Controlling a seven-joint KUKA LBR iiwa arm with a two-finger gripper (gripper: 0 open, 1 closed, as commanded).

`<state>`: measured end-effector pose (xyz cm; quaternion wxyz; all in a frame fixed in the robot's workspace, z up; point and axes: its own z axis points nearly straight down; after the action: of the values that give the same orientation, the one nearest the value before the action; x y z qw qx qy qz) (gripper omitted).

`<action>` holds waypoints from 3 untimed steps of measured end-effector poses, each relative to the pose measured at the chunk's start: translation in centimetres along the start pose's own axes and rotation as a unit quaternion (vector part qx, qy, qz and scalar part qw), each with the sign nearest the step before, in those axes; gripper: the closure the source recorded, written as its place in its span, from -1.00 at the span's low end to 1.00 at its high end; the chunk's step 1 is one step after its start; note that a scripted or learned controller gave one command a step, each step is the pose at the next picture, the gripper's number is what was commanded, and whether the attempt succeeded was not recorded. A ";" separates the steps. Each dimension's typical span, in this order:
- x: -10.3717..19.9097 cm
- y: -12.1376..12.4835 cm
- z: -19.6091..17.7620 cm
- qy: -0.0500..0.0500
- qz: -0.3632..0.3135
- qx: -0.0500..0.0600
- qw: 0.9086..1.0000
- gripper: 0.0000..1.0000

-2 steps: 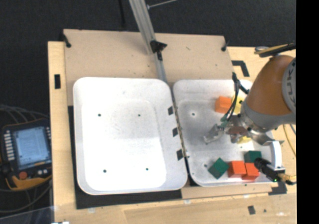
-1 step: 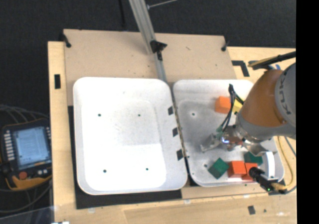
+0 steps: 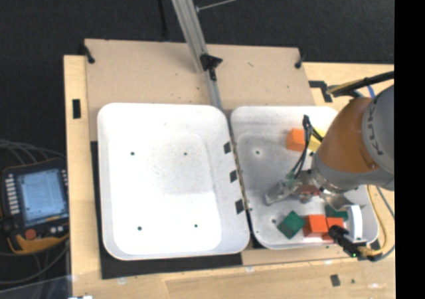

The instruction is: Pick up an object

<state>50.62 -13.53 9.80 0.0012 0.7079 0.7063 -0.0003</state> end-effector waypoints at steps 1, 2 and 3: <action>0.0 0.1 -1.1 0.001 0.003 -0.002 1.000 1.00; 0.3 0.2 -5.5 0.001 -0.003 -0.002 1.000 1.00; 0.0 0.4 -9.8 0.000 -0.003 -0.003 1.000 1.00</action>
<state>50.99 -13.48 19.64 0.0031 0.7058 0.7084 0.0019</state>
